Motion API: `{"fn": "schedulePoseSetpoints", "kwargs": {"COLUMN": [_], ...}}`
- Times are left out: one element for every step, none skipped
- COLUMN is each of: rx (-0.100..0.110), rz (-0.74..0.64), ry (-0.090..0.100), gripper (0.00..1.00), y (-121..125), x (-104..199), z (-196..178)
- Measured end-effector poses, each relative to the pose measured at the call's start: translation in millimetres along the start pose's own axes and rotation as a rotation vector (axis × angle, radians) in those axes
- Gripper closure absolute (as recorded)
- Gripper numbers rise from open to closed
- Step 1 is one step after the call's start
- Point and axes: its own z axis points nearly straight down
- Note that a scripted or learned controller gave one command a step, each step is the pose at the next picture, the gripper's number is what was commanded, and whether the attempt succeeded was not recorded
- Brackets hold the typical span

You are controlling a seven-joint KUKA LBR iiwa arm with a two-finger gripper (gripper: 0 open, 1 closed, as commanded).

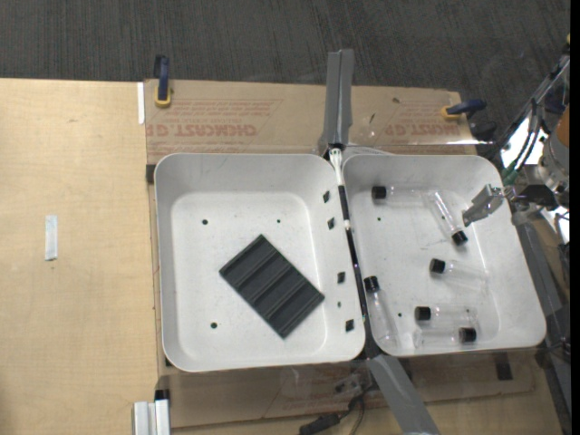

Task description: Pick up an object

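Note:
A dark grey ribbed block [271,285] lies at a slant in the middle of the left bin [181,333]. The right bin [521,270] holds several clear tubes with black caps: one tube [446,217] near its upper middle, one [372,299] along its left wall, and others [444,320] near its front. A lone black cap [379,191] sits at the upper left of that bin. My gripper [483,207] hangs over the right bin's upper right part, just right of the upper tube, with nothing seen in it.
The bins meet at a grey divider post [339,98]. Brown cardboard [245,120] lies behind them, held by a blue clamp [161,80] and another clamp [464,110]. Bare wooden bench [72,243] stretches to the left. The arm's cables [535,125] crowd the right edge.

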Motion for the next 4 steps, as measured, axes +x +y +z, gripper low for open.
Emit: {"fn": "schedulePoseSetpoints", "kwargs": {"rx": [-0.001, -0.003, -0.003, -0.002], "rz": [-0.034, -0.061, -0.063, -0.050], "ry": [0.000, -0.001, -0.002, -0.001], "gripper": [0.00, 0.00, 1.00, 1.00], "y": [24.4, 70.3, 70.5, 55.6], "x": [-15.7, -18.1, -18.3, 45.2], "z": [122.8, 136.0, 126.9, 49.5]}}
